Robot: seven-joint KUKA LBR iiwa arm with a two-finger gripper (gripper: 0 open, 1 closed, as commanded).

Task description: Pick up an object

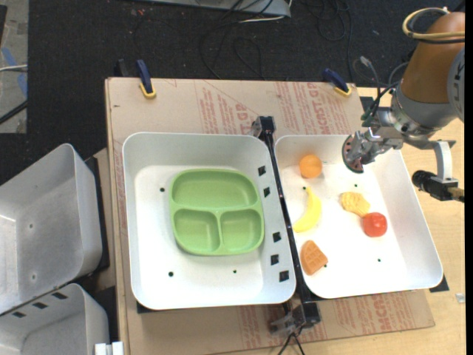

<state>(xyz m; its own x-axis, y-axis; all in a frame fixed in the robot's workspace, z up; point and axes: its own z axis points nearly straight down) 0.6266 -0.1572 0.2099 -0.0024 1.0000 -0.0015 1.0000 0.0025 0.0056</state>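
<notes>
We cannot tell the state of the gripper (pixel 356 156) hovering just right of the orange ball (pixel 310 166), which looks light, round and slippery, so we'd grip across its middle.

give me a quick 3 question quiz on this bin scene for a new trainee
1. True or false: the green divided plate lies in the left bin.
2. How many items lie in the right bin?
3. Which item is nearest the gripper: A) banana B) orange ball C) red tomato?

Key: 1. true. 2. five: the orange ball, the banana, a yellow ridged piece, the red tomato, an orange ridged piece. 3. B.
</notes>
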